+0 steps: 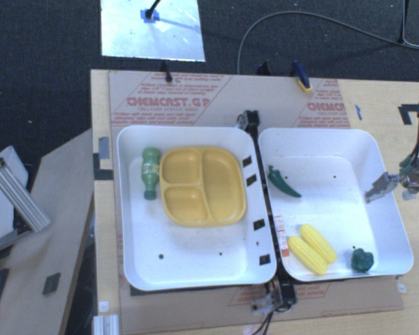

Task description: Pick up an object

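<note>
The gripper (377, 187) hovers at the right bin's (335, 142) right wall, holding nothing; whether its fingers are apart I cannot tell. Likely targets lie loose in that bin: corn (312, 248), broccoli (362, 259), pepper (283, 183).

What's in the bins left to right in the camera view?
Green bottle → yellow divided plate → green chili pepper → two corn cobs → dark green piece → gripper at the right bin's right edge.
</note>
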Controlling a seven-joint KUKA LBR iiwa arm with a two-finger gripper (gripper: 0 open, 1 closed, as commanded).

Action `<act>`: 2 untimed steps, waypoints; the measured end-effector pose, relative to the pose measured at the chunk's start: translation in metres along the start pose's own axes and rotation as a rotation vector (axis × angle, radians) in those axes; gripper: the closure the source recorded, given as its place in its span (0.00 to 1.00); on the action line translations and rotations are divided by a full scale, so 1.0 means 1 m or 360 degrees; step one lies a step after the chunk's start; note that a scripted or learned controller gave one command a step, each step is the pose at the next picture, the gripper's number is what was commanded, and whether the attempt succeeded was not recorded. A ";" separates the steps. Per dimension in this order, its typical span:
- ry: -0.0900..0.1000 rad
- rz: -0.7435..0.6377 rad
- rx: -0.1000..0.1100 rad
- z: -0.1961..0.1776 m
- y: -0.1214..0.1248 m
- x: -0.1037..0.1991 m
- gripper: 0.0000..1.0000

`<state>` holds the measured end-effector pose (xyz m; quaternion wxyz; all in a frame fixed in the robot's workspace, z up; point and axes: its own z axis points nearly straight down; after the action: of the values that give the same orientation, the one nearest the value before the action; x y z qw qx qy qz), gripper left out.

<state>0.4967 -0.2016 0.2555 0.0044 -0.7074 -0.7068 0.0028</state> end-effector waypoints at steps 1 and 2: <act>-0.0005 -0.0008 -0.0019 -0.006 0.002 0.001 0.00; -0.0002 -0.0003 -0.0012 0.055 0.000 -0.002 0.00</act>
<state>0.4963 -0.2030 0.2000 0.0012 -0.7068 -0.7074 0.0005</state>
